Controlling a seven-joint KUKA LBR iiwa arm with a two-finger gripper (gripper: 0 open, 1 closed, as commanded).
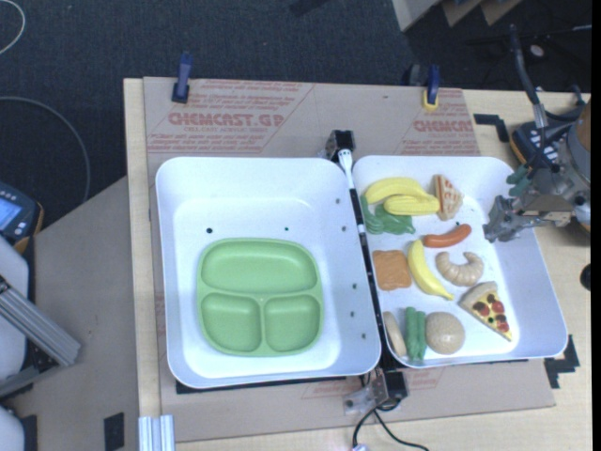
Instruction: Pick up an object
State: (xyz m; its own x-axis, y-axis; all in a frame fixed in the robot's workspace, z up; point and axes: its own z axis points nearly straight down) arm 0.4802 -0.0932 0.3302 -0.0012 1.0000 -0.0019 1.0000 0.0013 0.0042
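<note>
The right bin (535, 289) holds several toy foods: a bunch of yellow bananas (399, 194), a pizza slice (448, 196), green leaves (388, 222), a red sausage (447, 238), a brown toast (392, 269), a single banana (427, 272), a croissant (461, 269), a second pizza slice (488, 308), a round bun (444, 332) and a green pod (414, 333). My gripper (500, 225) hangs over the bin's right side, just right of the sausage and above the croissant. I see no item in it.
The left bin (178, 205) holds a green three-compartment tray (261, 295). Black clips (340, 144) join the bins at the middle. Blue (181, 79) and yellow (431, 87) clamps hold the brown board at the back. The arm's wrist (559, 172) reaches in from the right.
</note>
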